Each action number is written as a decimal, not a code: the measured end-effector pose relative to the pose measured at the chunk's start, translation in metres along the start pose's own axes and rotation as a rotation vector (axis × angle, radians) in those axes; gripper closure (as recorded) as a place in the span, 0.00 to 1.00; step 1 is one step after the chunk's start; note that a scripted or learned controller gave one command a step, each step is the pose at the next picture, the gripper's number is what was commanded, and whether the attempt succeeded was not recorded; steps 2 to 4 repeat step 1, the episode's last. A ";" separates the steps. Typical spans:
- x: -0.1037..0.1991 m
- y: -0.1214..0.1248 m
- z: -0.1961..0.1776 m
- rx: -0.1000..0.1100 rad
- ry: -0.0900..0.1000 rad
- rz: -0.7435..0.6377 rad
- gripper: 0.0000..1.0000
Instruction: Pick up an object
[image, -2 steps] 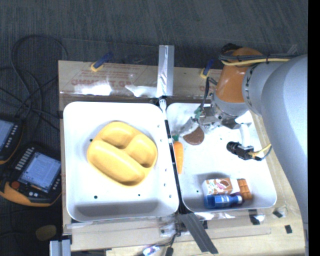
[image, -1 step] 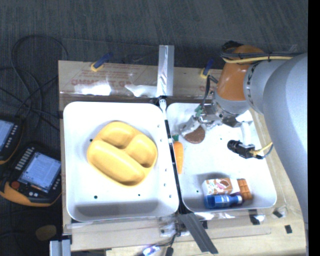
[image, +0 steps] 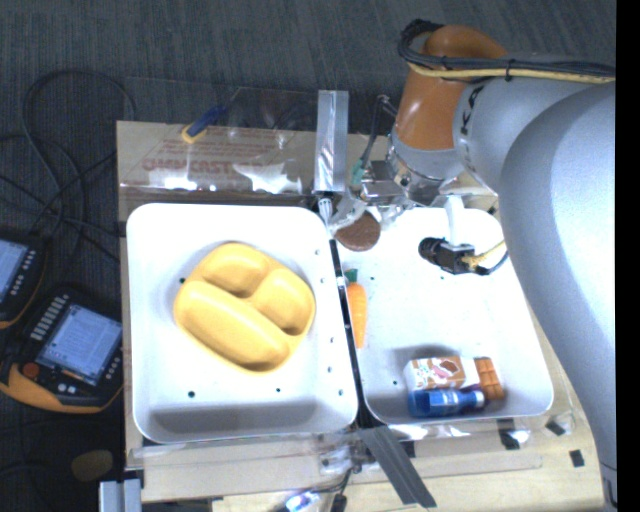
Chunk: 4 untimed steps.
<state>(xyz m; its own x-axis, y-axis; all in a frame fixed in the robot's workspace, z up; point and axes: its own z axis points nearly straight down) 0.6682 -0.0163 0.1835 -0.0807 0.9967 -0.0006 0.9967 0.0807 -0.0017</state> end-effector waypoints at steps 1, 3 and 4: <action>0.001 0.000 -0.008 0.002 -0.001 -0.002 1.00; 0.001 0.000 -0.008 0.002 -0.001 -0.002 1.00; 0.001 0.000 -0.008 0.002 -0.001 -0.002 1.00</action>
